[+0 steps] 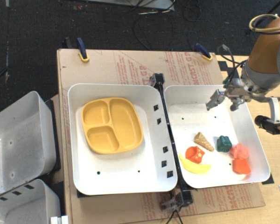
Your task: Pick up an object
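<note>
Camera view: we are looking down on two white bins side by side, with our arm [266,50] reaching in above the far right corner of the right bin [196,94].
Gripper: our gripper [222,102] is hanging over the far end of the right bin, its two fingers standing well apart with nothing between them.
Objects below the gripper: we are seeing a cluster lying toward the near end of the bin, well apart from the fingers: a tan wedge [204,142], a dark green piece [224,143], a red piece [194,154] touching a yellow banana [195,167], and a pink piece [240,150] just above an orange-red one [241,166].
Other bin: a yellow divided plate [112,125] is lying in the left bin [79,171], far to the side of the gripper.
Progress: we are judging the pick as not yet started; nothing is lifted, and every object is resting on the bin floor.
Remaining: we are still needing to choose one piece, travel toward the cluster, descend, close and lift.
</note>
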